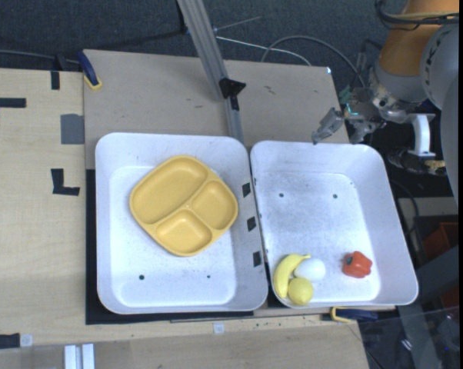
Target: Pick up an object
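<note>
Camera view: gripper (pixel 333 127) hovering over right bin (pixel 385 206) far rim, finger state unclear; fruits (pixel 299 277) lying near front rim, well apart.

A single fixed camera hangs above the counter (pixel 162 91) and looks down on it at a slight slant, from far enough off to take in both white bins whole. The left bin (pixel 108 229) sits in the middle of the frame and the right bin (pixel 385 206) beside it toward the right. Dark floor shows along the top edge, beyond the counter's far side. The arm (pixel 416 44) enters at the upper right corner, cut off by the frame. A slanted metal bar (pixel 204 37) crosses the top centre, running down toward the bins.
</note>
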Tool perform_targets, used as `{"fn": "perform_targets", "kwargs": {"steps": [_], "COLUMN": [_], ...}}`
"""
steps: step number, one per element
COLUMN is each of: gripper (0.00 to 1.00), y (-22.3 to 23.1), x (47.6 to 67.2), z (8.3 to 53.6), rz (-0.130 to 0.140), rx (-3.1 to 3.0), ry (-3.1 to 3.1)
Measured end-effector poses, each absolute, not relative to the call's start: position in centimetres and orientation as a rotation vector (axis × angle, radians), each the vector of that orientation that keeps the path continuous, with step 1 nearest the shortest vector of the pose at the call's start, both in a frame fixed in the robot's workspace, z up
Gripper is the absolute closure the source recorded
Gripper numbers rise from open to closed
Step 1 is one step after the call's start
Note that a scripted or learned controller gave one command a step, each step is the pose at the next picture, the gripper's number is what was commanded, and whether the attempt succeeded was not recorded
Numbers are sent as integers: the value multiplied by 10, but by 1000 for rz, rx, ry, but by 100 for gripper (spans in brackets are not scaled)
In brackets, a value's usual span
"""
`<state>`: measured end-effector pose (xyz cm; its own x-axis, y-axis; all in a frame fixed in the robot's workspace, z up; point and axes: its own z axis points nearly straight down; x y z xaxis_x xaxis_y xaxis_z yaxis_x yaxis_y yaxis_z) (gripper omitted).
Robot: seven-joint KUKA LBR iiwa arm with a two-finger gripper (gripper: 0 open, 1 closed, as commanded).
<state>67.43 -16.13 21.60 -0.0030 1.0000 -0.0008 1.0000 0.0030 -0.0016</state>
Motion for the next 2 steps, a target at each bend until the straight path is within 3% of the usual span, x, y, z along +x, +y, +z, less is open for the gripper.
{"fn": "perform_targets", "kwargs": {"steps": [1, 2], "gripper": [0, 0], "y": [-162, -165], "x": [674, 673], "z": [216, 171], "rz": [4, 7], "rx": [-2218, -2217], "ry": [-2224, -2221]}}
